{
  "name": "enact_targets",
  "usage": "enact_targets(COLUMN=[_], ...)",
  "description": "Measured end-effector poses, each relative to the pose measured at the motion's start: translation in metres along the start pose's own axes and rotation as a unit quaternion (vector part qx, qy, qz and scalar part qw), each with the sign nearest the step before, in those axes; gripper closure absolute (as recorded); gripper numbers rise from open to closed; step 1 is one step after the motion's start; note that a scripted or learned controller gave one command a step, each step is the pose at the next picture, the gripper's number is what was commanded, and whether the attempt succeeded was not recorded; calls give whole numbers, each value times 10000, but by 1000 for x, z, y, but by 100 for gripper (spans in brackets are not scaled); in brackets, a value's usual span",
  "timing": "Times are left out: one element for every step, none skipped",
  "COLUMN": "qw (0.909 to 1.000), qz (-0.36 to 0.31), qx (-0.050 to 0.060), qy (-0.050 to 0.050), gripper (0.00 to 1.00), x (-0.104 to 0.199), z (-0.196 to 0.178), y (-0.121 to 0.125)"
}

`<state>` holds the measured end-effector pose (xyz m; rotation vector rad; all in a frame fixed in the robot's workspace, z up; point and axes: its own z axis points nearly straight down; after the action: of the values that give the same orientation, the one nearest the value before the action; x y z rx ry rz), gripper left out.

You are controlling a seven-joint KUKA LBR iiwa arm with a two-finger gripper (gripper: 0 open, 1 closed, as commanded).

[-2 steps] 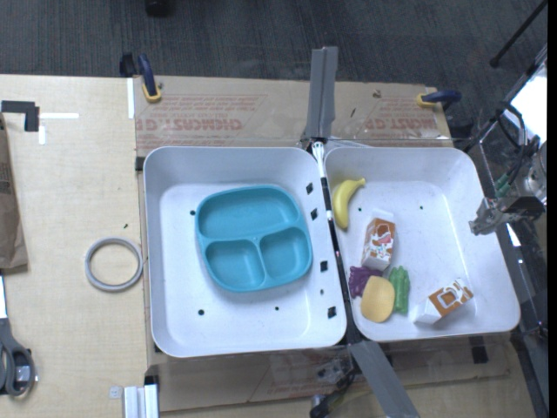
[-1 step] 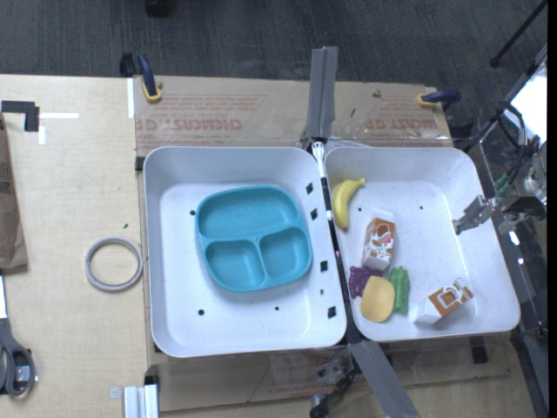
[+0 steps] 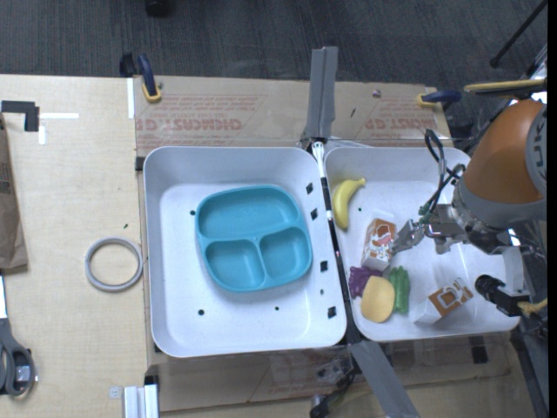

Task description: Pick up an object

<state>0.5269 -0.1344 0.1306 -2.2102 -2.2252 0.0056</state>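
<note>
Overhead, the gripper [image 3: 409, 236] hovers mid-right bin [image 3: 396, 159], just beside a small packet [image 3: 379, 240]; whether it is open cannot be told. Banana [image 3: 345, 200] lies near the bin's left wall. A blue tray [image 3: 253, 238] fills the left bin [image 3: 165, 259].

On the tabletop [image 3: 70, 181] two shallow white bins sit side by side: the left bin [image 3: 165, 259] holds a blue three-compartment plastic tray [image 3: 253, 238], while the right bin [image 3: 392, 159] holds a yellow banana [image 3: 345, 200] at its back left. A small printed snack packet [image 3: 379, 240] lies before the banana, with the gripper [image 3: 409, 233] just to its right. Nearer the front lie a purple item [image 3: 360, 278], a yellow rounded lemon-like fruit [image 3: 378, 300], a green vegetable-like piece [image 3: 399, 287] and, to their right, a small white-and-orange carton [image 3: 450, 299]; a grey tape ring [image 3: 114, 263] rests left of the bins.
</note>
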Motion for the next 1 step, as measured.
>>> enact_targets(qw=[9992], qz=[-394], qx=[-8], qy=[4], gripper=[0], x=[38], z=[42], y=[-49])
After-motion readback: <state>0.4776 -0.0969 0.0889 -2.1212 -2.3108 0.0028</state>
